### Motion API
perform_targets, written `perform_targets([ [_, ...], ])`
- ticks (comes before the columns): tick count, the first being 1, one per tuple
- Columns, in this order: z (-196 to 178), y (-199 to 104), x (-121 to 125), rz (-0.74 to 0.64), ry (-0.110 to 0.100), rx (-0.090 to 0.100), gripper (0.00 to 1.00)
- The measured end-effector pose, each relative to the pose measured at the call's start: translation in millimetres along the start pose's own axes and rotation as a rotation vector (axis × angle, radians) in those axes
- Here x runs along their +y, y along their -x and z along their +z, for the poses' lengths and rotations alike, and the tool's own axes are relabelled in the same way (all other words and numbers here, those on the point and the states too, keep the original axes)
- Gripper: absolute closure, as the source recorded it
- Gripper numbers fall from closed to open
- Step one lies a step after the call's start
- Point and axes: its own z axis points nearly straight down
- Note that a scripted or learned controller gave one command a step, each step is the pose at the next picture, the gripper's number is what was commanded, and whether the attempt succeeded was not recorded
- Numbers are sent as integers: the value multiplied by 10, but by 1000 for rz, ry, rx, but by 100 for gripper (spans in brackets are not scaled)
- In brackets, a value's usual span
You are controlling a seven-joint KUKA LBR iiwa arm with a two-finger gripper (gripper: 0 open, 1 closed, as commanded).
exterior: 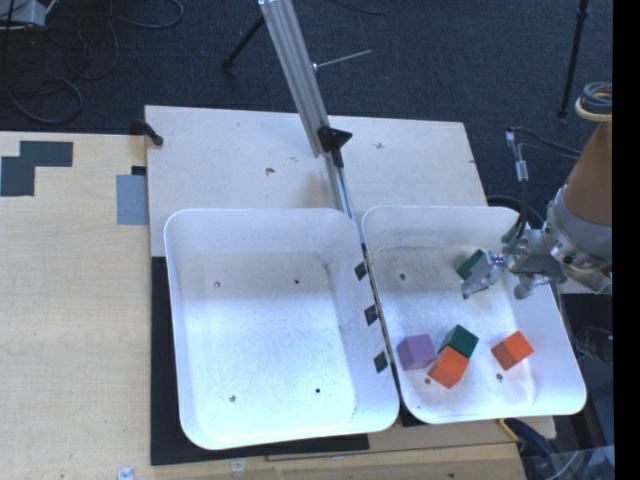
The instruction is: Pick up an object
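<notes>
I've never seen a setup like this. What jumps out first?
The grey arm reaching in from the right, its gripper over the right bin beside a green block. Below it, bright blocks cluster near that bin's front: purple, two orange and another green. A slanted metal rail stands behind the bins.

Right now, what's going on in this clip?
The arm reaches in from the right over the right bin, its gripper low beside a green block; whether the block is actually held cannot be told. Lying in that bin are a purple block, two orange blocks and another green block.
</notes>
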Motion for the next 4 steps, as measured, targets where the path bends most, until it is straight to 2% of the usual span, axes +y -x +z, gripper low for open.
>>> perform_targets([
  [1,606,179,744,-7,-3,-1,0],
  [2,1786,799,982,-2,0,0,0],
  [3,1762,726,1356,-6,2,0,0],
  [4,1670,721,1341,-10,-3,0,100],
])
